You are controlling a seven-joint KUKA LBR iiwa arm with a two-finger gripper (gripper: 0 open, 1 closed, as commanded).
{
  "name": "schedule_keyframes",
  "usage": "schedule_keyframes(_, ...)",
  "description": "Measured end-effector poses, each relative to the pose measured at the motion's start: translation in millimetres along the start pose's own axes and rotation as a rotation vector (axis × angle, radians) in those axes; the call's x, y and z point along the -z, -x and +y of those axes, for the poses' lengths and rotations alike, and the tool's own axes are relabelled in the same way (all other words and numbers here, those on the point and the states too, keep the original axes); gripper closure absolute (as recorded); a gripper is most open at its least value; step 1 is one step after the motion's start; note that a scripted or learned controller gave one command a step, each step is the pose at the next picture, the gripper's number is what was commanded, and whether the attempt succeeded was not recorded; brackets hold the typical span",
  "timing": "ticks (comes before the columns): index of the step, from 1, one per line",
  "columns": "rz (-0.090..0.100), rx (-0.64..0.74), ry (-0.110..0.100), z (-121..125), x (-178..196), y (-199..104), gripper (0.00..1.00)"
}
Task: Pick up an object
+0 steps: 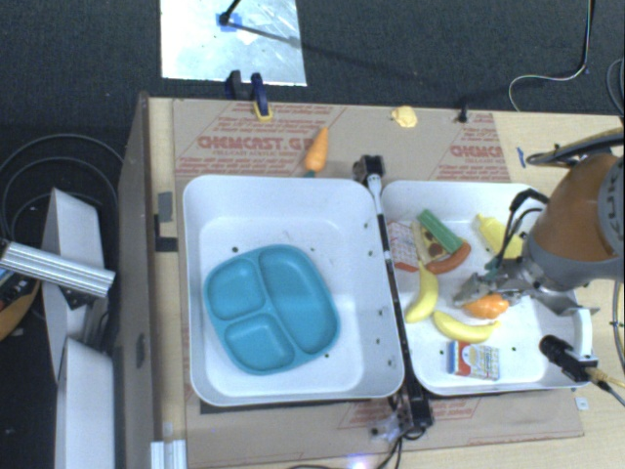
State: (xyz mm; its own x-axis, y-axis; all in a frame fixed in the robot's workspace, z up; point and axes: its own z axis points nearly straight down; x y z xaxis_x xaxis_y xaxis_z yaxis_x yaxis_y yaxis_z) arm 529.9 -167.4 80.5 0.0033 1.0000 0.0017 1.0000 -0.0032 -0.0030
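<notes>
Down low, metal gripper [485, 288] touches a rounded orange fruit [487, 307].

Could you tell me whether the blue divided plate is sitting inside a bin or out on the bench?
Inside. The blue divided plate lies flat on the floor of the left bin, its white walls surrounding it on every side.

Arm [586, 225] cut off at right edge.

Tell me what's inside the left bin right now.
The left bin holds a blue divided plate lying flat, with nothing visible in its compartments. Whatever lies beneath the plate is hidden.
</notes>
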Motion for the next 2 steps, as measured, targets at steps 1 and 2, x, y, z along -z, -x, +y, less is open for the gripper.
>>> schedule_keyframes(1,-0.002,0.004,0.006,3.0,14.0,-0.6,1.0)
schedule_keyframes(2,0.001,0.017,0.012,-2.0,109.0,-100.6,1.0)
